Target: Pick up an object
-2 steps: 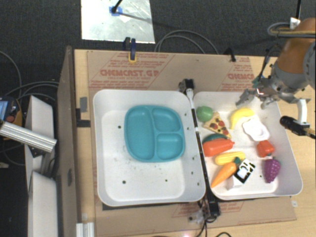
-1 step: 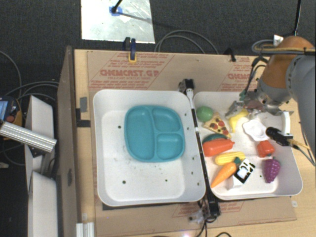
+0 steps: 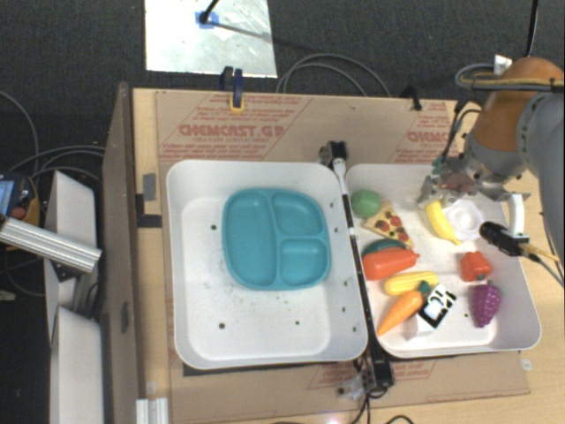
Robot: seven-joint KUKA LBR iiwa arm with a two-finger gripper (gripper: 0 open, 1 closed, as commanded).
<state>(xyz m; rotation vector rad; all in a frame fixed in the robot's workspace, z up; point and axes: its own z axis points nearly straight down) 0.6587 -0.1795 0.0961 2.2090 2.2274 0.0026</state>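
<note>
Two white bins sit side by side on the bench (image 3: 265,131). In the left bin (image 3: 190,263) lies a teal plate (image 3: 275,238) with three compartments, set a little toward the far right of the bin floor.

All the toy food is in the right bin (image 3: 521,321). A green ball (image 3: 365,203) lies at its far left corner, with a pizza slice (image 3: 387,224) just beside it toward the near side. Nearer still come a red and green pepper (image 3: 388,261), then a yellow corn cob (image 3: 410,283), then a carrot (image 3: 398,311) lying at a slant with its tip toward the near left. A black and white block (image 3: 435,306) touches the carrot's thick end. Purple grapes (image 3: 484,302) rest near the right wall, and a small red piece (image 3: 475,265) lies just beyond them. A banana (image 3: 440,221) lies near the far middle, beside a clear plastic piece (image 3: 463,214).

The arm (image 3: 516,117) comes in from the right, its orange band above the bin's far right corner. The claw (image 3: 448,184) hangs over the far part of the right bin, just beyond the banana's upper end. Whether its tips touch anything I cannot tell, and nothing shows between them; how far apart they stand I cannot tell either. A black and white part (image 3: 505,232) juts from the right, over the bin near the red piece.
</note>
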